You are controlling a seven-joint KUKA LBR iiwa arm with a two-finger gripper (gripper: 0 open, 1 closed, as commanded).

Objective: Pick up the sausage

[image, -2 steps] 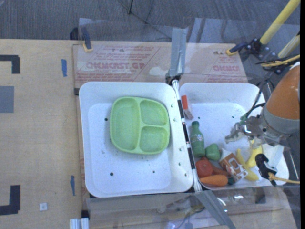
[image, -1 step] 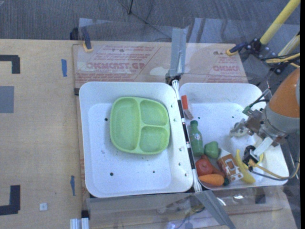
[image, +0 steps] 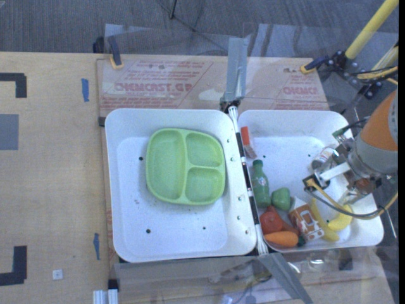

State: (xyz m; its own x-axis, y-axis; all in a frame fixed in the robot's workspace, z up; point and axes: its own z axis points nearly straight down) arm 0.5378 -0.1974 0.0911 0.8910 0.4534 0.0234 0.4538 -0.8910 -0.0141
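Bright even overhead light, soft faint shadows, slightly soft focus, low resolution

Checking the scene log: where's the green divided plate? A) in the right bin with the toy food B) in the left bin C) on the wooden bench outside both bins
B: the green divided plate lies flat in the left bin, apart from the toy food in the right bin.

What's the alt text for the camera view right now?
A grey arm with an orange band reaches from the right over the right bin, its gripper above toy food along the bin's near side: a green bottle, green pepper, tomato, carrot and banana. The left bin holds a green divided plate.
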